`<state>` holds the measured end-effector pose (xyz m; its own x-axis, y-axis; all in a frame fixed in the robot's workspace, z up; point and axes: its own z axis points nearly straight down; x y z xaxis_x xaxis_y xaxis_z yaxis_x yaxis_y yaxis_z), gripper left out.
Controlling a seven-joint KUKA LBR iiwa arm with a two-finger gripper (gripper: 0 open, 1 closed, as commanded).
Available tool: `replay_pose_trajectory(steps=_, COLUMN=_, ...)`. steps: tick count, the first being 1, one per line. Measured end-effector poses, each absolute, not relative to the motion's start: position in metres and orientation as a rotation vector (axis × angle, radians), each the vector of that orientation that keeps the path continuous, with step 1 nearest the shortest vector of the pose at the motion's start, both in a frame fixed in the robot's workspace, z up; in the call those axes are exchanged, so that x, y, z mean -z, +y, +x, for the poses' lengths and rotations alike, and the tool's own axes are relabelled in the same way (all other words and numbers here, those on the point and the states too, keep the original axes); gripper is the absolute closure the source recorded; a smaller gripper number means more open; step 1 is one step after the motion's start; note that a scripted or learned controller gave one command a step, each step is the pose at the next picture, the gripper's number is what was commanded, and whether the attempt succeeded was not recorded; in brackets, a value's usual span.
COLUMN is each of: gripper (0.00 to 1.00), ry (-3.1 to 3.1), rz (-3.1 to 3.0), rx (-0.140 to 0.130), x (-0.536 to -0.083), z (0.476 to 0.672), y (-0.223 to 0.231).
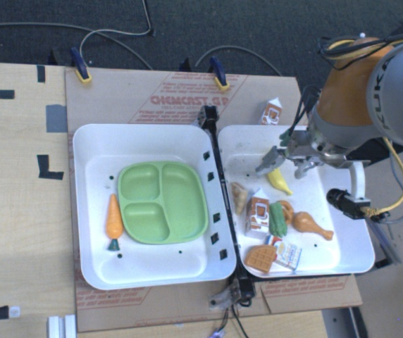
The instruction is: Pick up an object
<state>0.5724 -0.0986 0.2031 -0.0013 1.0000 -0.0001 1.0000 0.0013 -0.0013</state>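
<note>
The banana (280, 182), a small curved yellow toy of smooth plastic, lies in the right bin (342, 263) toward its upper middle, just under the gripper (284, 163). The two grey fingers stand apart, one slanting down to the left and the other shorter, to the right, and the banana's upper end sits right below the gap between them; nothing is gripped between them. I cannot tell whether a fingertip touches the fruit.

The arm (360, 83) comes in from the right, its orange band glossy above the dull grey wrist.

Below the banana the other toys crowd together: a little brown-and-white carton (258, 215) standing beside a bumpy green pickle (279, 219), a tan drumstick (308, 223) with a narrow bone end pointing right, a square waffle (261, 258) with a gridded face, and a flat printed packet (287, 254) just beside it. A pale beige lump (239, 196) lies against the bin's left wall.

The left bin (89, 189) holds a matte light-green divided plate (163, 202) with three compartments, and a smooth orange carrot (114, 219) lies upright along the plate's left edge. Another small carton (272, 111) sits on the cardboard sheet (145, 97) above the right bin.
</note>
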Motion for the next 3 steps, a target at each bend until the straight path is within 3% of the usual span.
replay_pose_trajectory(steps=1, gripper=0.00, ry=-2.225, rz=-2.223, rx=0.003, x=-0.087, z=0.596, y=-0.134)
replay_pose_trajectory(steps=2, gripper=0.00, ry=-2.226, rz=-2.222, rx=0.003, x=-0.086, z=0.649, y=-0.122)
replay_pose_trajectory(steps=3, gripper=1.00, ry=-2.227, rz=-2.220, rx=0.002, x=-0.096, z=0.649, y=-0.122)
